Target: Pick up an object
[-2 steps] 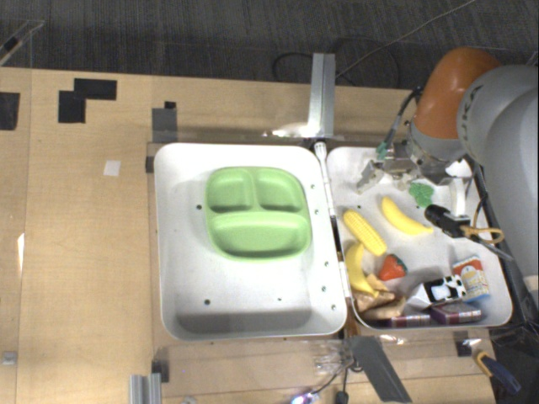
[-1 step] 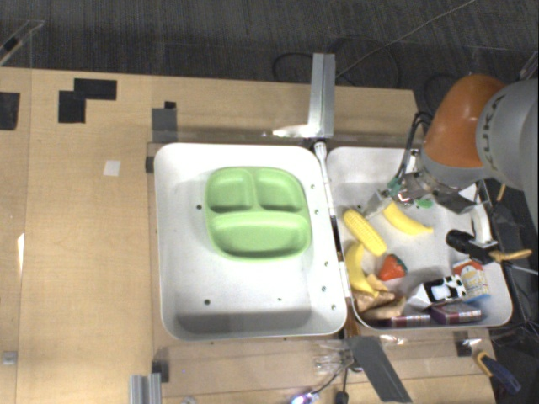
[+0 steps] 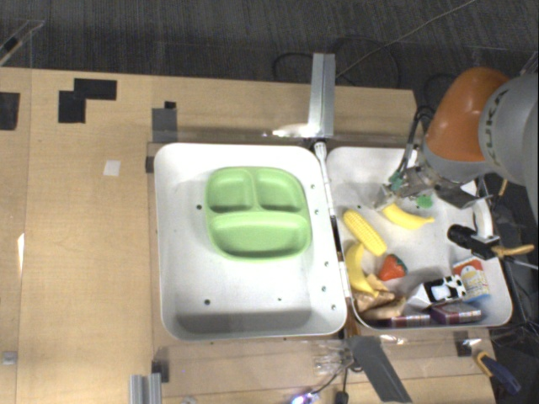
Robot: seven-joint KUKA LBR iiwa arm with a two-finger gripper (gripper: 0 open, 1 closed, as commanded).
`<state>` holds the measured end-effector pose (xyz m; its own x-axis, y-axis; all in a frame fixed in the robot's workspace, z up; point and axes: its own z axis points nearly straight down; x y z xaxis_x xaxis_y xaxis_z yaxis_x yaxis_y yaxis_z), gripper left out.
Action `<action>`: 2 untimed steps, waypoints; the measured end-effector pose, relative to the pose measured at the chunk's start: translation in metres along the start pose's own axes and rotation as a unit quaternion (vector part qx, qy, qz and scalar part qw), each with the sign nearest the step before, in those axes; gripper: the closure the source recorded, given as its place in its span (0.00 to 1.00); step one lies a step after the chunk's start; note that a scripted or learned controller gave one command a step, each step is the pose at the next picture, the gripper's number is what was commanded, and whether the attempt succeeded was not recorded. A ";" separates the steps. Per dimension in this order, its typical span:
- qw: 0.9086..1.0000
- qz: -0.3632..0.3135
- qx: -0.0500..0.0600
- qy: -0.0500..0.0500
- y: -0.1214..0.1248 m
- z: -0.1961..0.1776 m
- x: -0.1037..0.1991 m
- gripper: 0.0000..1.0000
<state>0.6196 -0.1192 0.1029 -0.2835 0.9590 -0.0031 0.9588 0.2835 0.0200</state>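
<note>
- Bins sit side by side on the bench: the left bin (image 3: 177, 251) carries a green divided plate (image 3: 255, 211), and the right bin (image 3: 362, 162) carries the small clutter.
- I reach in from the right, my grey arm (image 3: 514, 133) and its orange band (image 3: 461, 116) hanging over the right bin's upper right part.
- My gripper (image 3: 407, 185) is low over the upper middle of that bin, just above a small yellow banana (image 3: 408, 217); whether it touches the fruit I cannot tell.
- Whether my fingers are apart or together I cannot tell; the tip is a small blurred tangle with a green speck beside it.
- Nothing shows clearly between my fingers.
- Lower left of the banana lies a yellow corn cob (image 3: 364, 231), then a larger banana (image 3: 358, 269) along the bin's left wall, with a red piece (image 3: 391, 268) beside it.
- Along the bin's near edge lie a dark purple item (image 3: 446, 314), a black-and-white carton (image 3: 444, 289) and a small container with a red and blue label (image 3: 472, 278).
</note>
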 end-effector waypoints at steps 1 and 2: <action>0.999 -0.039 0.004 0.000 0.039 0.015 0.023 1.00; 1.000 0.017 0.006 0.001 0.076 -0.083 0.073 1.00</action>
